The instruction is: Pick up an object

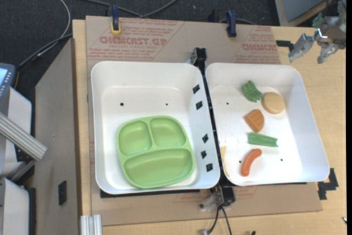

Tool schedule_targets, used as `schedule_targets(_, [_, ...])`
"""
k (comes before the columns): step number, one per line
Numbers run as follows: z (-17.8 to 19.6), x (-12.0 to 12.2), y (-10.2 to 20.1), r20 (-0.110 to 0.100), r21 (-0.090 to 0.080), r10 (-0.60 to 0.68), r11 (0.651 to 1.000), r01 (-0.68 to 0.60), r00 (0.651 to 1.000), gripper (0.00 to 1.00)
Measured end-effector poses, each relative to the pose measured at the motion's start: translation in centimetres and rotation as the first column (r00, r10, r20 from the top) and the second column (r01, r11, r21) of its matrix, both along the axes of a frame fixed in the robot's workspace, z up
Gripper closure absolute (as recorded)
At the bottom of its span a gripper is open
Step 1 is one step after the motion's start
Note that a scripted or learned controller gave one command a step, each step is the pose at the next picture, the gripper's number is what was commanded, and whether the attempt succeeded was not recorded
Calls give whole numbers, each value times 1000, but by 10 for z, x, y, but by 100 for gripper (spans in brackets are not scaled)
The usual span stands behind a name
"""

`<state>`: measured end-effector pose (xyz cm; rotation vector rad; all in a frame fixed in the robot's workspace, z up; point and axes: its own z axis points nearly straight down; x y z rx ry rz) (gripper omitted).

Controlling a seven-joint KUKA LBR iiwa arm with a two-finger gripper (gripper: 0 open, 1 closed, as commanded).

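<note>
While my one fixed camera looks down on the bench, I take the black clip strip point(202, 118) that joins the two shallow white plastic bins as my landmark. To its left lies the left white bin point(104, 118), and in that bin's near half rests a light green plastic plate with three compartments point(155, 151), lying flat, its right rim close to the strip.

To the strip's right lies the right white bin point(308, 135), which holds five toy food pieces (all lying apart from the gripper). Farthest from the strip's near end is a dark green leafy toy vegetable point(251, 91); just beside it, on the side away from the strip, sits a round tan toy bun point(273, 102), the two touching or nearly so. Nearer along the strip comes an orange wedge-shaped toy piece point(254, 119), then a flat green toy bean pod point(262, 140) lying crosswise, then a red-orange toy sausage point(251, 162) set at a slant.

Well beyond the right bin's far right corner, far from the strip, I see the metal two-finger gripper point(313, 51) over the bare bench board point(165, 36). Its two fingers stand spread apart, with nothing between them. Two clamps, one yellow point(115, 20) and one blue point(231, 23), grip the board's far edge.
</note>
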<state>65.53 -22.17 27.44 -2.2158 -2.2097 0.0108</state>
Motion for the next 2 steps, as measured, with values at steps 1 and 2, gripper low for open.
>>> schedule_targets(1, [8, 2, 1, 13, -4, 4, 1000, -4, 1000, 0])
schedule_targets(2, [-54, 0, 5, 7, -2, 3, 1000, -3, 1000, 0])
